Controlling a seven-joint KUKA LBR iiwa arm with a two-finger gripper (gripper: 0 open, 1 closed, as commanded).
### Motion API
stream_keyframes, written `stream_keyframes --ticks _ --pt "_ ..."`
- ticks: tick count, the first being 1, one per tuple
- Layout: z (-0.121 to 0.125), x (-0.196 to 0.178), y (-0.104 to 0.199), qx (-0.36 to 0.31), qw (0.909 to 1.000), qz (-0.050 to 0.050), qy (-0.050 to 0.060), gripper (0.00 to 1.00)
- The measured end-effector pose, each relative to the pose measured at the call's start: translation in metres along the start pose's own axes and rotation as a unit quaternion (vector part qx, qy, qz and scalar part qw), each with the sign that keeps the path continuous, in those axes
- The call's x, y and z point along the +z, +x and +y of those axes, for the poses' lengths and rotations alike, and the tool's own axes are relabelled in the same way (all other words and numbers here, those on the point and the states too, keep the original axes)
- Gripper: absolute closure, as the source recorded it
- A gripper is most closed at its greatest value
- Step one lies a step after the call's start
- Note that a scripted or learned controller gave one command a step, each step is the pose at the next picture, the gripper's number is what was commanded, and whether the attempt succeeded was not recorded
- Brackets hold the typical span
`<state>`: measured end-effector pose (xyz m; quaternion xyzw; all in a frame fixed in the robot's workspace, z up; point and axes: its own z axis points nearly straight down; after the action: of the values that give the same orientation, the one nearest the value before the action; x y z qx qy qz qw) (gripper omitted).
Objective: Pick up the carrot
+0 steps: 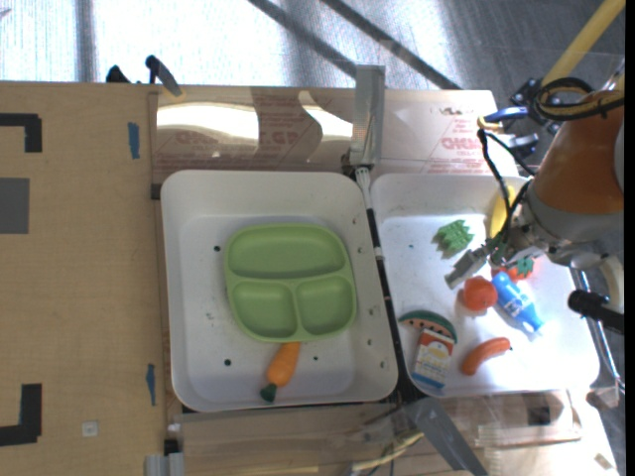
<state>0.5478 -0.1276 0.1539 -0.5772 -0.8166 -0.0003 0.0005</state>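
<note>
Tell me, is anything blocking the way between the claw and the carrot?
Yes: the raised white rims where the two bins meet. The claw is over the right bin, and the small orange carrot with a green tip lies in the left bin, just below the green divided plate. Nothing lies on the carrot.
</note>
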Motion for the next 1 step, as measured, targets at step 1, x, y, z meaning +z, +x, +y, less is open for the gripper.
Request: stream_keyframes --ticks 1 --pt "0.0119 -0.0107 -0.0542 -0.064 0.9979 -0.002 -0.002 0.0"
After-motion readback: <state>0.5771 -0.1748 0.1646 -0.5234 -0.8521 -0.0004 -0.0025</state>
